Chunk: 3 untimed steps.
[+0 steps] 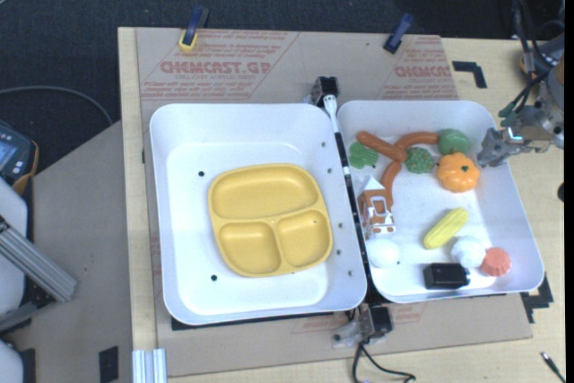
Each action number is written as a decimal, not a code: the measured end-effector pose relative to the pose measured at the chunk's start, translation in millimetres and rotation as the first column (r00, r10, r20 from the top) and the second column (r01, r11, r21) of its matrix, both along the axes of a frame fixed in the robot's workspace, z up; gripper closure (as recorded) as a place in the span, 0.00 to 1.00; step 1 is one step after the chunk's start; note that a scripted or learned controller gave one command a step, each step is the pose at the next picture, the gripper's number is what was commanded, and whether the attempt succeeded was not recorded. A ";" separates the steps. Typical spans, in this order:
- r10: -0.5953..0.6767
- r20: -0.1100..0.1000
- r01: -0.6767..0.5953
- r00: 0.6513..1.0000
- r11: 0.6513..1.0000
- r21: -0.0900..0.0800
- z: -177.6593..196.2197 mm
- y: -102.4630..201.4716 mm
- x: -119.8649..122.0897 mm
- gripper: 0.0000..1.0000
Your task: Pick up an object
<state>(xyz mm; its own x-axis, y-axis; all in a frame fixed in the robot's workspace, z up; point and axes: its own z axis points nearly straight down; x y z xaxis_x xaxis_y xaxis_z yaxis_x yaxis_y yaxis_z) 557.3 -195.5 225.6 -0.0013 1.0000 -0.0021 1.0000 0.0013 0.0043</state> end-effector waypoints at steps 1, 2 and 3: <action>0.004 -0.004 -0.004 1.000 1.000 0.004 1.1 51.5 8.8 1.00; 0.004 -0.006 -0.004 1.000 1.000 0.005 3.5 96.1 -0.3 1.00; 0.006 -0.006 -0.006 1.000 1.000 0.006 6.4 160.0 -5.4 1.00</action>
